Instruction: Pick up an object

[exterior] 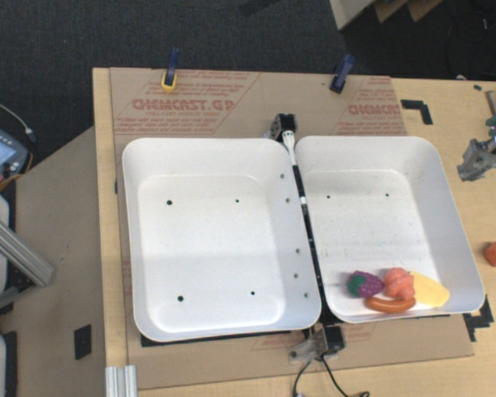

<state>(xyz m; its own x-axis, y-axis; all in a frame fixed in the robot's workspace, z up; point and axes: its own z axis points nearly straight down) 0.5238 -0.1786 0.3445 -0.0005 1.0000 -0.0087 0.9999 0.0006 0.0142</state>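
Look to the right bin (pixel 380 180); in its near right corner you see a purple piece (pixel 365 284), a reddish piece (pixel 399 282), a yellow piece (pixel 431 291) and an orange sausage shape (pixel 389 304) bunched together, touching; the gripper (pixel 482 157) sits at the right edge, outside the bin, and its state you cannot tell.

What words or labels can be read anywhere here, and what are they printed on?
"CHEMCAST GP": red print on the brown cardboard sheet under the two shallow white bins, upper left.
The same red print at upper right is too blurred to read for sure.
Smaller red lines beneath both: too small to read.
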